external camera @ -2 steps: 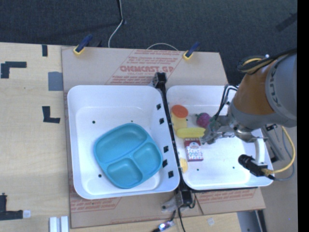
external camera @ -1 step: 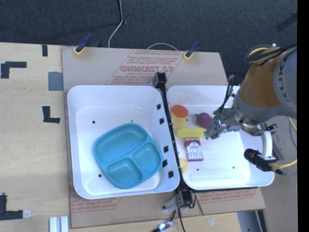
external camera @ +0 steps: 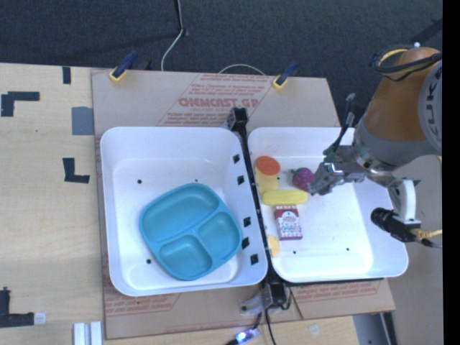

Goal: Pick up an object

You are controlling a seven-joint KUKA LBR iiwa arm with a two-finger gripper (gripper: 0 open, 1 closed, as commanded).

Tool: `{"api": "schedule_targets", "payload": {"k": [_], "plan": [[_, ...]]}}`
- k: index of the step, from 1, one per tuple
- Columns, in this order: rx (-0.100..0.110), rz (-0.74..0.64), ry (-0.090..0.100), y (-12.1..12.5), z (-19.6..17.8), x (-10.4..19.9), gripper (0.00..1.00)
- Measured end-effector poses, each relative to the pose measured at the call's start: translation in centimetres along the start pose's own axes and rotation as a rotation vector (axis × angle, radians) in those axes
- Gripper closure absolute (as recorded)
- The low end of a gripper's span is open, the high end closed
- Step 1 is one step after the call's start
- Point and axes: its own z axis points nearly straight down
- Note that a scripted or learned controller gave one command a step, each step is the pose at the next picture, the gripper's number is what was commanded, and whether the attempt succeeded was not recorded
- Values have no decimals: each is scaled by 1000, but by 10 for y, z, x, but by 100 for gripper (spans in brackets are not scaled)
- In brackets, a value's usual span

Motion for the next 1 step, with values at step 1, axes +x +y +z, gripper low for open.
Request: {"api": "schedule_targets", "payload": {"k": [1], "plan": [[5,-5,2,15,2,62,100]]}}
